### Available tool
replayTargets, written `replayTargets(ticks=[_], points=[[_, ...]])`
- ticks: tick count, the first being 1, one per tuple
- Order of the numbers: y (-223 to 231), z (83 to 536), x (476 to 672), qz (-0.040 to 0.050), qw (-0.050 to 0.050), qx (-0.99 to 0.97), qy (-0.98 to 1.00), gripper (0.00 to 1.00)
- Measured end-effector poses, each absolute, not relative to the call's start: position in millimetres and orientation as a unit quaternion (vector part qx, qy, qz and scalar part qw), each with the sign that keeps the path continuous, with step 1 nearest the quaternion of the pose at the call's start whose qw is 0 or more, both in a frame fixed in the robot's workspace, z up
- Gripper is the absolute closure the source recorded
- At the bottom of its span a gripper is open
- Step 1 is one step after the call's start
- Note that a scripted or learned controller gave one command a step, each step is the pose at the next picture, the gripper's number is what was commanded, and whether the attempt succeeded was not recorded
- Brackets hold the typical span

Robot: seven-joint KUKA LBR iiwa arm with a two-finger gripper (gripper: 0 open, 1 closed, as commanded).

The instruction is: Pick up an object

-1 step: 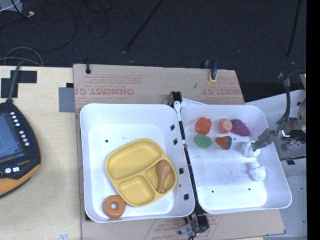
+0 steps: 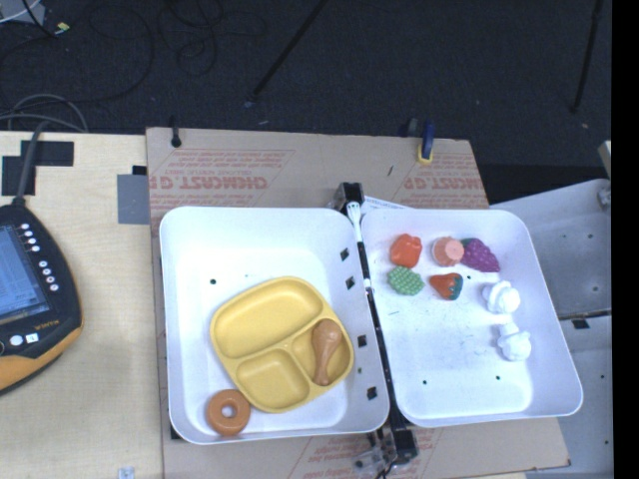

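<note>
A cardboard sheet [image 2: 300, 168] lies on the bench [image 2: 90, 387] and bears two white bins that touch along their inner edges. The left bin [image 2: 250, 230] holds a yellow plate [image 2: 262, 317] with three compartments, set at a tilt toward the bin's near side. A brown drumstick [image 2: 325, 347] lies in the plate's right compartment, its thick end toward the far side. A brown donut [image 2: 228, 412] lies flat on the bin floor, just beside the plate's near-left corner.

The right bin [image 2: 469, 387] holds the smaller pieces, all gathered in its far half. A red piece [image 2: 405, 249] lies just above a green piece [image 2: 405, 281]. Right of them are an orange round piece [image 2: 447, 250], touching a bunch of purple grapes [image 2: 481, 255], and a red piece with a green end [image 2: 446, 285] nearer the camera. Two white pieces [image 2: 500, 297] [image 2: 514, 343] lie near the bin's right wall, one nearer the camera than the other.

At the left edge a handheld control unit [image 2: 30, 287] with a screen and buttons rests on the bench, well apart from the bins. A small blue clamp [image 2: 427, 140] sits on the cardboard's far edge.

How the jaws stand cannot be told.
</note>
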State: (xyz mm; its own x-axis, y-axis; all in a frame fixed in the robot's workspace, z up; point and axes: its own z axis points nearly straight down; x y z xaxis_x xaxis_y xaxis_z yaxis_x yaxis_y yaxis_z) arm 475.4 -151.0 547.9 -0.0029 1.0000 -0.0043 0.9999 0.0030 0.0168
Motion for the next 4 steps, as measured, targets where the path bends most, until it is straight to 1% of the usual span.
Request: replayTargets(ticks=[1, 2, 3, 4], points=[[-149.5, 547.4, 477.2, -0.0016, -0.001, 0.704, 0.710, 1.00], [-59.8, 537.1, 476.4, -0.0008, -0.002, 0.704, 0.711, 1.00], [4.8, 498.0, 475.9, -0.0023, -0.003, 0.704, 0.710, 1.00], [67.7, 488.4, 475.7, -0.0018, -0.002, 0.705, 0.710, 1.00]])
